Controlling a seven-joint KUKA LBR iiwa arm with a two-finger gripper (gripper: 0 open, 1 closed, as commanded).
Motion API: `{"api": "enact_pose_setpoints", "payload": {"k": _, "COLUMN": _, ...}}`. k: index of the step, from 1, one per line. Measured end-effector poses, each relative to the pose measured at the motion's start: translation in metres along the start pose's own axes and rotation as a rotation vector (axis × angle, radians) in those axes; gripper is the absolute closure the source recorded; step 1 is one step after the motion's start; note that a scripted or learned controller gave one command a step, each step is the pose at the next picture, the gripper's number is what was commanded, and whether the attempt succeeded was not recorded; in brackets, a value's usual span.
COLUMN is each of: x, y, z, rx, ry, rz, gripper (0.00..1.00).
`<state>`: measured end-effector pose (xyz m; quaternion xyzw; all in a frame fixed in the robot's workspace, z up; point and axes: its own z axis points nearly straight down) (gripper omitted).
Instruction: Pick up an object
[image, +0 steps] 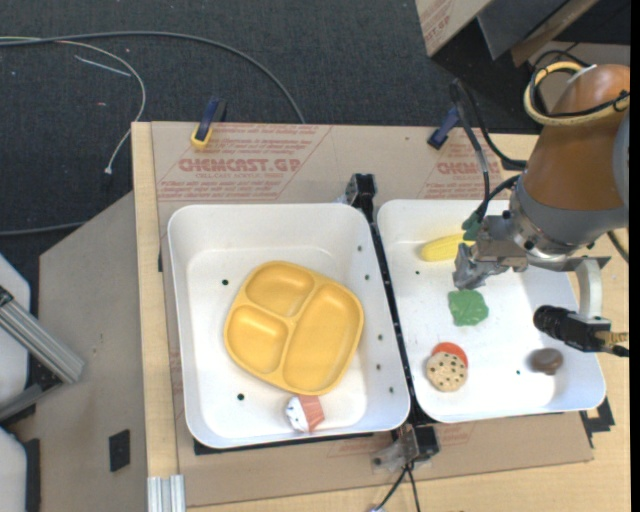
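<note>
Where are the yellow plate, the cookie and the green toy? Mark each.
Yellow plate (292, 326), camera view, on the divider between its compartments.
Cookie (447, 371), camera view, centre of its speckled face.
Green toy (468, 307), camera view, middle of its top.

Yellow divided plate (293, 326): smooth glossy plastic. White bins (195, 400): smooth plastic, slight sheen. Worktop (260, 150): matt brown cardboard, printed red. Floor (70, 130): rough dark carpet.

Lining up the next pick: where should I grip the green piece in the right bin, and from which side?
Grip the green piece across its narrower middle, coming straight down. It looks low and lumpy, lying flat on the right bin floor with room around it. The gripper hangs just above its upper edge.
</note>
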<state>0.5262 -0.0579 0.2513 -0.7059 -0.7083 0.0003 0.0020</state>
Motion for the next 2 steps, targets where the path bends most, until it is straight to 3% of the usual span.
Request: {"api": "enact_pose_setpoints", "payload": {"k": 2, "x": 0.105, "y": -0.029, "z": 0.004, "rx": 0.001, "ry": 0.000, "rz": -0.002, "gripper": 1.00}}
